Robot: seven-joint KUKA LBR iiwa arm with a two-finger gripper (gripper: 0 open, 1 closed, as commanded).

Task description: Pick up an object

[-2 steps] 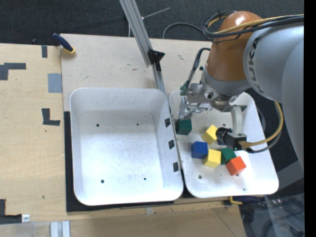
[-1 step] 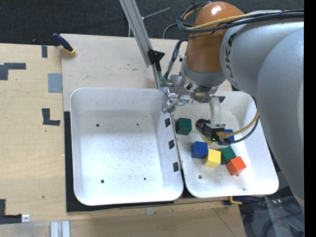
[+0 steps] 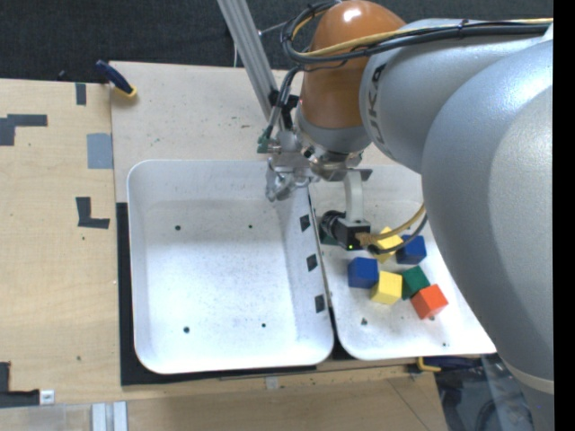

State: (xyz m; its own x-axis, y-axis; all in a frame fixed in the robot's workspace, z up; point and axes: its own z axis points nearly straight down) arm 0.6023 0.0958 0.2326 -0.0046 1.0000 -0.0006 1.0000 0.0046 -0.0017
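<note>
- White is the colour of both shallow bins: the left bin (image 3: 216,268) spreads from the centre of the view toward 8 o'clock, and the right bin (image 3: 370,332) sits at about 4 o'clock, partly under the arm (image 3: 476,115).
- We see the gripper (image 3: 286,185) just 12 o'clock of centre, over the far end of the wall where the two bins meet.
- We cannot tell whether the gripper is apart or together. It is small and cluttered from this angle, and we see nothing held in it.
- The things to pick lie clustered in the right bin, at about 4 o'clock of the gripper and well apart from it.
- We count a blue cube (image 3: 363,271), with a yellow cube (image 3: 388,287) touching it on its 4 o'clock side.
- A green cube (image 3: 414,281) sits just beside the yellow one, and an orange cube (image 3: 429,301) lies at the cluster's 4 o'clock edge.
- A second blue cube (image 3: 411,250) rests at the cluster's 1 o'clock side, close under the arm.
- We judge the task as not yet achieved: every cube we can see lies on the bin floor and none is lifted.
- What is left, as we read it, is the whole pick. The gripper must travel toward 4 o'clock over a cube, descend, close and raise.
- The cubes touch one another, so we think a clean hold on just one may be awkward. The blue cube at the 9 o'clock edge looks the freest.
</note>
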